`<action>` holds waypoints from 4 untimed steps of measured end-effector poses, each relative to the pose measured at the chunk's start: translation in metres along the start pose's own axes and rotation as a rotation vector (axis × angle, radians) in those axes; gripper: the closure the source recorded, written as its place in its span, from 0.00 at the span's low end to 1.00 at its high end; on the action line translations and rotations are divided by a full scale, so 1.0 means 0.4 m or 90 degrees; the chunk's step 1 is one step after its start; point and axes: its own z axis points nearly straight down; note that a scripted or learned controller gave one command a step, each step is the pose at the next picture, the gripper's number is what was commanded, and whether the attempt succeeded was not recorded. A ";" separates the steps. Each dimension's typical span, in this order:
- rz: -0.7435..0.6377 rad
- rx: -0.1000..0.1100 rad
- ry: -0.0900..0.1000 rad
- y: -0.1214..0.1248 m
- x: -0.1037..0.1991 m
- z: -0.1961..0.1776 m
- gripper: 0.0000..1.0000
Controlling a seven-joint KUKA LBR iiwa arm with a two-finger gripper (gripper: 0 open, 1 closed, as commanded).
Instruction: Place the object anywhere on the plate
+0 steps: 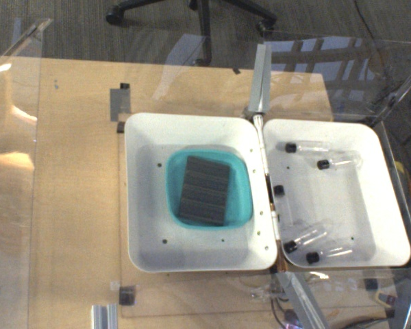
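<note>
- A dark grey ridged block [205, 190] lies flat on the teal plate [242, 199], well inside the rim and a little toward the plate's left half.
- The block is rectangular. Its long axis runs from the far edge of the plate toward the near edge, leaning slightly: the far end sits a touch to the right, the near end a touch to the left.
- Ridges cross the block's top, running along its short side.
- The teal plate is a rounded square with a raised lip and rests on the floor of the left white bin [143, 204], roughly in the middle of it.
- The right white bin [383, 204] touches the left one along their shared wall.
- In the right bin lie several clear tubes with black caps: two near the far wall [308, 147], [339, 162], and two near the front wall [306, 238], [329, 254].
- One small black cap [279, 190] sits close to the right bin's left wall, apart from the tubes.
- Both bins stand on a pale wooden tabletop [68, 204], with a clear panel over its left part.
- Beyond the tabletop, on grey carpet, stands the black base of an office chair [200, 5].
- The state of the fingers cannot be told from this view.
</note>
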 end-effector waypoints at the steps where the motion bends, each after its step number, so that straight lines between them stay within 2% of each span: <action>1: 0.015 0.000 0.000 0.014 0.060 0.000 0.00; 2: 0.017 0.000 0.000 -0.009 -0.040 -0.001 0.00; 3: 0.018 0.000 0.000 -0.022 -0.096 -0.001 0.00; 4: 0.017 0.001 0.000 -0.022 -0.096 -0.001 0.00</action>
